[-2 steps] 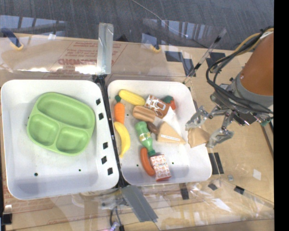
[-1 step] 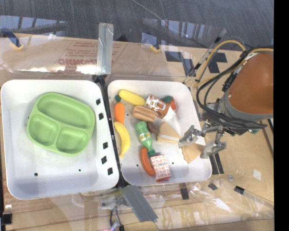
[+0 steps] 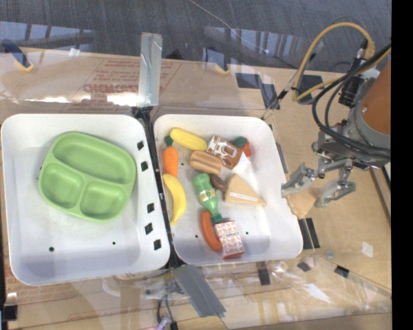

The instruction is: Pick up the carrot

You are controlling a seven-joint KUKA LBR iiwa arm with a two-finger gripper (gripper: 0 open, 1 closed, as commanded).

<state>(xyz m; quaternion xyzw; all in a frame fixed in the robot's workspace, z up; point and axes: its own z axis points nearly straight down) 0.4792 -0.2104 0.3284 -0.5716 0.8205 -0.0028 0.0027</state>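
Short orange carrot (image 3: 171, 161), seemingly green-topped

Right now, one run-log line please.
tool: open, outside right bin, holding nothing | carrot: right bin, left side, untouched | step: approach pending

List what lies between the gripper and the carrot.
In the camera view, from the gripper leftward toward the carrot: the right bin's rim, a cheese wedge, a green bottle and a hot dog.
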